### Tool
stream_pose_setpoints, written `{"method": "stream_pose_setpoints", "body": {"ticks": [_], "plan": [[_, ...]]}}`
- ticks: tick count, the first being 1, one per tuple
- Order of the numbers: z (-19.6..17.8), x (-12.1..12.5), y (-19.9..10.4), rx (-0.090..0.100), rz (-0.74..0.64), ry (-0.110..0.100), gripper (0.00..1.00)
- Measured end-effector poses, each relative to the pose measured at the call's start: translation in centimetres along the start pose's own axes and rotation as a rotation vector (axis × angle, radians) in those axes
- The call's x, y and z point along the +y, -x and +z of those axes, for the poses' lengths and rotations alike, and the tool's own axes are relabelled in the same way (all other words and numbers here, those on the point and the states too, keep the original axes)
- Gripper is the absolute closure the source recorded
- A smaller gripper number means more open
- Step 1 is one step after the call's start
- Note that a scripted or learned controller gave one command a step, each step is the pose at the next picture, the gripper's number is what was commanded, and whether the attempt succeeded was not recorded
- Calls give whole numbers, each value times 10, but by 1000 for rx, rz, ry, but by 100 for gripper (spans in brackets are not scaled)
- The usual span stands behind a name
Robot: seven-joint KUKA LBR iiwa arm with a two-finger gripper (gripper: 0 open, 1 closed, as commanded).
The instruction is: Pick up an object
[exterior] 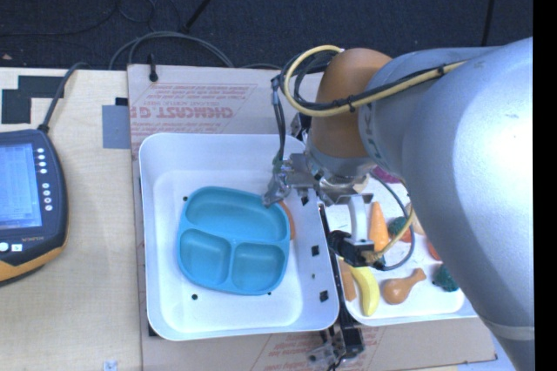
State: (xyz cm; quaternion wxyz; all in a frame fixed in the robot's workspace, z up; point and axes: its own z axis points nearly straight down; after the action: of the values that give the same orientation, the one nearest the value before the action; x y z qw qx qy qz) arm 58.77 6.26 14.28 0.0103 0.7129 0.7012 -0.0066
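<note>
Blue tray (233, 249) in left bin (161, 230); claw (280, 189) at tray rim, grip unclear.

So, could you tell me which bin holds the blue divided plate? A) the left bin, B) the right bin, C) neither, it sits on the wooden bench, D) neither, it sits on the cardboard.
A: the blue divided plate lies flat inside the left bin, while the right bin holds toy food such as a banana and a carrot.
</note>
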Motion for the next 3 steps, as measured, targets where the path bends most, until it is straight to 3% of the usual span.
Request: {"method": "stream_pose_setpoints", "body": {"ticks": [1, 2, 3], "plan": [[-2, -1, -3, -1, 2, -2, 0], [-151, -68, 42, 25, -12, 4, 0], [-39, -48, -46, 25, -23, -17, 0]]}}
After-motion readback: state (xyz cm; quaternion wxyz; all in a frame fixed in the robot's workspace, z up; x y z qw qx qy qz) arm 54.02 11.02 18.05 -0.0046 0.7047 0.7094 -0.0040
